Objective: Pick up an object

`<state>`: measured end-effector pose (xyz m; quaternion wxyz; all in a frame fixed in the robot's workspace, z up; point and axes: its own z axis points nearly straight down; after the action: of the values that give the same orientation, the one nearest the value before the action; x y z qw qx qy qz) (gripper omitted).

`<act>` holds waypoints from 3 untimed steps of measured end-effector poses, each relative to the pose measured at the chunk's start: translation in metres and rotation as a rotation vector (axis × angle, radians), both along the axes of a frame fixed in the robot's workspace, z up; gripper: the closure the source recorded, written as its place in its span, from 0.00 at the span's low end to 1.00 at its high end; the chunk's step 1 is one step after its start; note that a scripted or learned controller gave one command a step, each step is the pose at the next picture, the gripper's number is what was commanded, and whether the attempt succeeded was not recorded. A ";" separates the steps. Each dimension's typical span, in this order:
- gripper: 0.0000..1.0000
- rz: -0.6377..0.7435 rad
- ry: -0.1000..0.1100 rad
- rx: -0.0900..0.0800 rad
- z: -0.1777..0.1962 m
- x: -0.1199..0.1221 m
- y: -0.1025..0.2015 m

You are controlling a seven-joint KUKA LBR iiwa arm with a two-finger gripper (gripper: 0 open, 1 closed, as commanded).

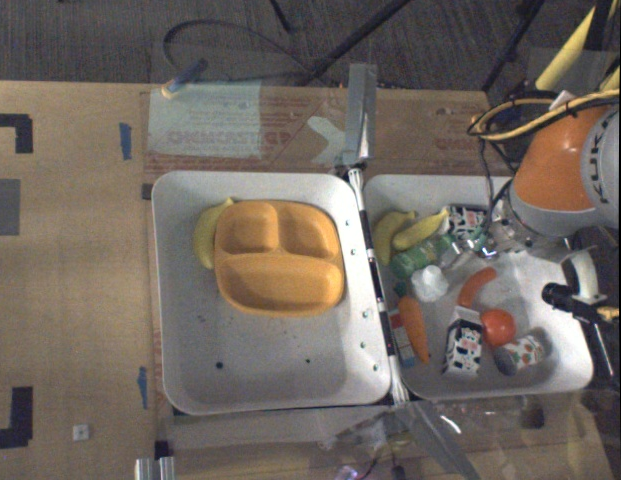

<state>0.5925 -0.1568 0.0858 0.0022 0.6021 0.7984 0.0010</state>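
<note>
Clutter fills the right bin (575, 368) — I'd pick the carton (463, 345) by the tomato (498, 325): light, stiff, flat-sided. End effector (478, 236) hangs over the bin's top; its opening I cannot tell.

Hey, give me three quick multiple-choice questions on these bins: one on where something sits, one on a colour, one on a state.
1. Where is the orange divided plastic tray?
A. left bin
B. right bin
C. bench

2. What colour is the round tomato-like toy?
A. blue
B. red
C. white

3. How does the tray lie?
A. standing on edge
B. flat, compartments up
C. flipped over

Answers:
1 A, it rests inside the left white bin.
2 B, it is red.
3 B, its three compartments face the camera.
</note>
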 end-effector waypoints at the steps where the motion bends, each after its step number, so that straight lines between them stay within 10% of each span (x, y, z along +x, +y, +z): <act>1: 0.00 0.068 0.002 -0.002 0.001 -0.113 -0.041; 2: 0.00 -0.183 -0.009 -0.010 0.003 -0.072 0.049; 3: 1.00 -0.183 -0.009 -0.005 0.012 -0.071 0.051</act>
<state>0.5216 -0.1060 0.0981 0.0075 0.6725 0.7401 0.0017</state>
